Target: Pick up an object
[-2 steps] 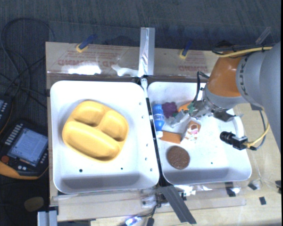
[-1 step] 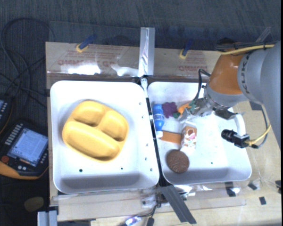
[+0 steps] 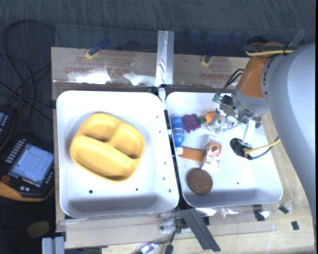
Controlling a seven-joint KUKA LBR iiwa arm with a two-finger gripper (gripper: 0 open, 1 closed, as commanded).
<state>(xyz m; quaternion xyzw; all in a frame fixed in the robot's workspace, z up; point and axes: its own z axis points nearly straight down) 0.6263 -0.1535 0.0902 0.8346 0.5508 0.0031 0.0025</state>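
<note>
In the right bin [image 3: 254, 189] lie several small objects: a blue bottle-like piece [image 3: 177, 130] by the left wall, a purple grape cluster [image 3: 191, 122], a small orange-and-green piece [image 3: 210, 118], an orange block [image 3: 191, 153], a small white carton with red print [image 3: 213, 153] and a brown round disc [image 3: 200, 181]. My gripper [image 3: 221, 121] is low over the bin's upper middle, right beside the orange-and-green piece and just right of the grapes. I see nothing clearly between its fingers.
The left bin [image 3: 74, 200] holds a large yellow bread-shaped object [image 3: 106, 145]. A metal divider [image 3: 169, 142] separates the bins. The grey arm with its orange band [image 3: 252, 81] comes in over the right bin's upper right corner, trailing a black cable [image 3: 244, 147]. Pendants [image 3: 26, 165] lie off the bench at left.
</note>
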